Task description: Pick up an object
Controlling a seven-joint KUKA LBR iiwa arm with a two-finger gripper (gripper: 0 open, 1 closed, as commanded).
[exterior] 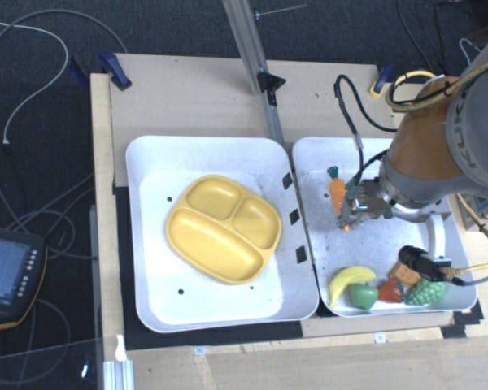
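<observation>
An orange carrot (pixel 337 192) with a green top lies in the upper left part of the right white bin (pixel 325 242). My gripper (pixel 351 211) hangs low over that bin, just right of the carrot and very close to it. I cannot tell whether it touches the carrot. Along the bin's front edge lie a yellow banana (pixel 349 279), a green apple (pixel 363 296), a red piece (pixel 389 292), a brown piece (pixel 404 273) and a green bunch of grapes (pixel 428 292).
The left white bin (pixel 146 218) holds a yellow divided plate (pixel 224 228). A slanted metal pole (pixel 248 31) rises from behind the bins. Cables run over the bench's back right corner. My arm (pixel 431 153) covers the right bin's upper right.
</observation>
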